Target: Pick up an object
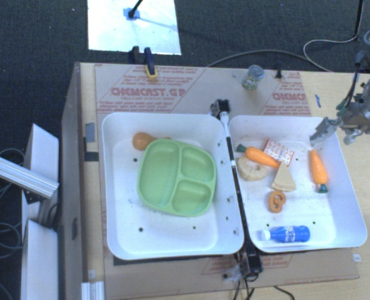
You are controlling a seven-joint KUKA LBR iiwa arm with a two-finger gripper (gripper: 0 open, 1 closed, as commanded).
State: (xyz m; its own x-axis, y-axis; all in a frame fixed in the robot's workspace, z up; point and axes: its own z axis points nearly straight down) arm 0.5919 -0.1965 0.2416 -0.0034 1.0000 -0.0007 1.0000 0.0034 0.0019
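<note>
green tray [176, 179] in left bin [119, 230] (carrots [318, 169], bottle [287, 234] in right bin [347, 211])

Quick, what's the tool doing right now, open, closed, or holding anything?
Tool: above the right bin's far right corner; whether it is open or closed cannot be told, and nothing is seen in it.

The tool [322, 131] hangs over the right bin's far edge. A carrot [318, 169] lies just below it, orange with a green tip. Further left lie another carrot [260, 157], a red and white packet [278, 150], bread [252, 170], cheese [284, 179] and a pretzel [276, 200]. A blue bottle [287, 234] lies flat, farthest off.
</note>
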